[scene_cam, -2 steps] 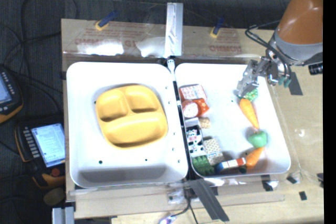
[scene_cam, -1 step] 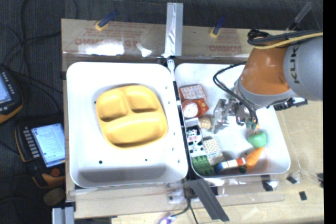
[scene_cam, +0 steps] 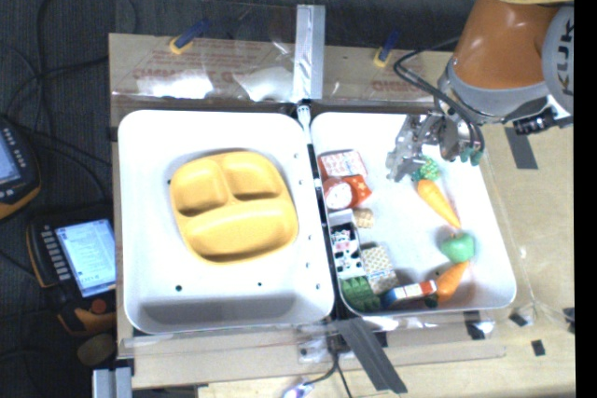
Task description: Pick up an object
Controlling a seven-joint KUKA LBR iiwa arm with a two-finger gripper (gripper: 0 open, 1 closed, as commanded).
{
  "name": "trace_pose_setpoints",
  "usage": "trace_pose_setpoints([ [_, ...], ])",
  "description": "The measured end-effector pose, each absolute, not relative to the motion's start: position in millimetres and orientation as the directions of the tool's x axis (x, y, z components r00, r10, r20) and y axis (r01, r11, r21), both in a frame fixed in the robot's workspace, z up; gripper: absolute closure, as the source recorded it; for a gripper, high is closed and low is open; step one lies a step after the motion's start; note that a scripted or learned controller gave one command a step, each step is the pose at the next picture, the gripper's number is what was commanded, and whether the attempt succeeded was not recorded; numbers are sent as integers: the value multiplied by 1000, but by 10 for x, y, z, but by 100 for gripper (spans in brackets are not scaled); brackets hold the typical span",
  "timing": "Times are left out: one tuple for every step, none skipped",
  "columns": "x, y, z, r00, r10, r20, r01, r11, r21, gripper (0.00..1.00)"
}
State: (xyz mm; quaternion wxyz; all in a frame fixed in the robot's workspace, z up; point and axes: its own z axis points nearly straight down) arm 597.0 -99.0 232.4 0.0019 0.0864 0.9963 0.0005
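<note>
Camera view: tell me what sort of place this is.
Probably a robot lab bench for pick trials: an arm over two white bins, toy food like a carrot, and a control pendant beside the bench.

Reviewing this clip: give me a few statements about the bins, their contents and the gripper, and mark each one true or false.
1. The yellow tray lies in the left bin. True.
2. The toy carrot lies in the left bin. False: it lies in the right bin.
3. The gripper is above the right bin, close to the carrot's leafy end. True.
4. The yellow tray is stacked on the small boxes. False: the boxes lie in the right bin, along its left wall.
</note>
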Motion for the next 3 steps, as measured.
trace_pose_setpoints([
  [6305, -1343, 2750, -862, 507, -4, 507, 862, -1, 100],
  [6541, -996, 2753, -775, 632, -3, 632, 775, 0, 100],
  [5664, -777, 2536, -778, 628, -1, 628, 778, -3, 100],
])
